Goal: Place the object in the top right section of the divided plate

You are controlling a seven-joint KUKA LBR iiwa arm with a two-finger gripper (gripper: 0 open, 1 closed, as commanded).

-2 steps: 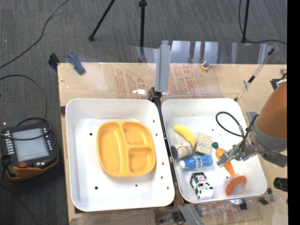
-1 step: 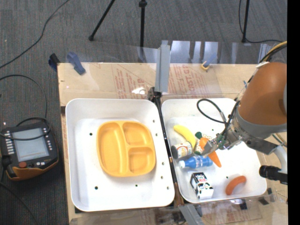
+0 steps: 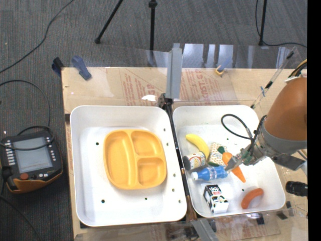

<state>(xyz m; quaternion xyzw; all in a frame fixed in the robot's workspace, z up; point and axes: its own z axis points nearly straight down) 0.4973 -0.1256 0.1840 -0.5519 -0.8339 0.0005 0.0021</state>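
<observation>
A grey KUKA arm with an orange band reaches in from 3 o'clock over the right bin (image 3: 271, 134), its gripper (image 3: 239, 160) low among a cluster of toy items at the bin's centre. How far the gripper is open, and whether it has hold of anything, cannot be made out from above.

Just at the gripper's tip lie a carrot (image 3: 233, 165) and, at its 9 o'clock, a blue bottle (image 3: 209, 173) on its side. A banana (image 3: 198, 144) rests toward 11 o'clock of the cluster, with a small patterned pouch (image 3: 216, 153) and a little can (image 3: 195, 160) between it and the bottle. A black-and-white carton (image 3: 215, 197) sits toward 6 o'clock, and a sausage (image 3: 252, 197) lies at 5 o'clock near the bin's rim. A black cable (image 3: 235, 124) loops at 12 o'clock of the gripper.

In the left bin (image 3: 85, 159), the yellow divided plate (image 3: 120, 159) lies flat at centre, well apart from the gripper.
</observation>
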